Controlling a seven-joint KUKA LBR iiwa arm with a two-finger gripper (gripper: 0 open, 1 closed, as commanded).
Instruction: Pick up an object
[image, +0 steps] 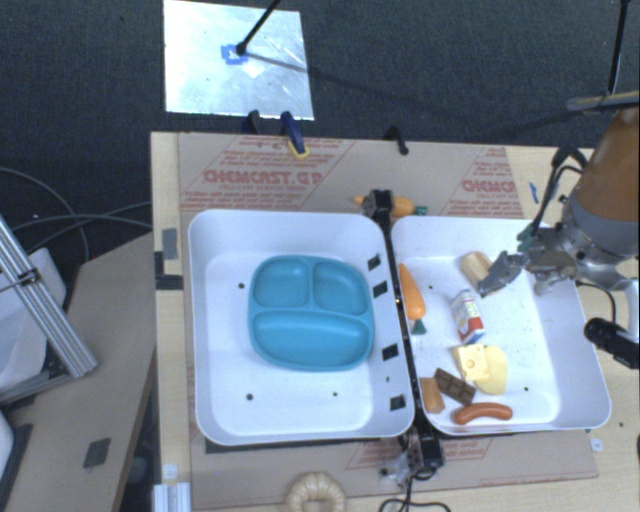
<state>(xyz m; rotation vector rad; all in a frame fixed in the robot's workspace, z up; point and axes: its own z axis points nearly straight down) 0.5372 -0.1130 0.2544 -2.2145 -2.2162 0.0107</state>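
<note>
Over the right bin (570, 330), arm (600, 200) bent low, jaws seemingly near bread (474, 266)

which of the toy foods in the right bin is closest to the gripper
The tan bread-like piece, at the bin's far side just left of the gripper; the carrot and can lie farther off.

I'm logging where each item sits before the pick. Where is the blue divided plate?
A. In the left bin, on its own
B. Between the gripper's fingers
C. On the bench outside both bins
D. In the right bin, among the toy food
A: the blue divided plate lies flat in the left bin, while the toy food, such as the carrot and the sausage, is in the right bin.
</note>
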